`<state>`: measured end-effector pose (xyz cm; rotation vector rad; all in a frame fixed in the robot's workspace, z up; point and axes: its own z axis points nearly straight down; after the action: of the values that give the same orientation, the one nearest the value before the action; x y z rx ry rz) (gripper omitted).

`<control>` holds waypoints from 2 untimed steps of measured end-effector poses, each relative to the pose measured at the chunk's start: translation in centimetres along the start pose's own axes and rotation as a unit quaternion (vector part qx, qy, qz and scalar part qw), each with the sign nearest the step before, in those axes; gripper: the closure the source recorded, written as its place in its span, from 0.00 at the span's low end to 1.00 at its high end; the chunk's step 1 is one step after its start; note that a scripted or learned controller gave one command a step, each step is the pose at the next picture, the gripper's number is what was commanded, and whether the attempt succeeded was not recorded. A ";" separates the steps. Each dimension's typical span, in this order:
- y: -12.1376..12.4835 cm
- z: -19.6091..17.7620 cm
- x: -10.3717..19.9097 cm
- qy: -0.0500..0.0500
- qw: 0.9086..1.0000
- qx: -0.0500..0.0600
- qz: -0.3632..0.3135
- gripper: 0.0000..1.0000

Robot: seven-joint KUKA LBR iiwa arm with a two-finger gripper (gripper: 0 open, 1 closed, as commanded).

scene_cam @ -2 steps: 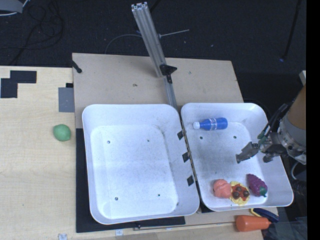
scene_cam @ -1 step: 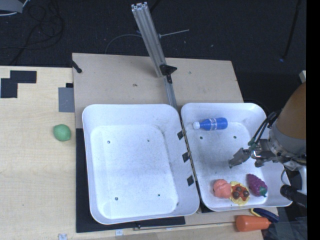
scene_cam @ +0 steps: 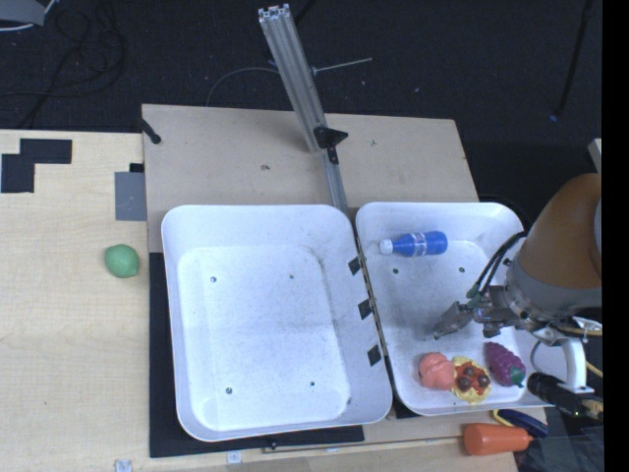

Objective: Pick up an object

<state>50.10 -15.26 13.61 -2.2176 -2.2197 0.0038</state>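
Observation:
In the right bin (scene_cam: 393,347) lie a blue bottle with a white cap (scene_cam: 416,244) near the back, a pink peach-like fruit (scene_cam: 436,370), a yellow and red toy (scene_cam: 471,381) and a purple bunch of grapes (scene_cam: 503,363) along the front. My gripper (scene_cam: 448,324) reaches in from the right and hangs low over the bin floor, just above and behind the pink fruit. Its dark fingers point left and appear spread, with nothing between them.
The left bin (scene_cam: 257,321) sits beside the right one, with black clips along the shared wall. A green ball (scene_cam: 123,261) rests on the wooden bench at left. An orange carrot-like toy (scene_cam: 496,439) lies outside the bin's front edge. A metal rail (scene_cam: 298,72) rises behind.

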 end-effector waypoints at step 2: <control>-0.5 -7.2 0.0 -0.001 1.000 -0.004 0.001 1.00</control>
<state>49.60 -15.28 20.77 -2.2244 -2.2240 -0.0039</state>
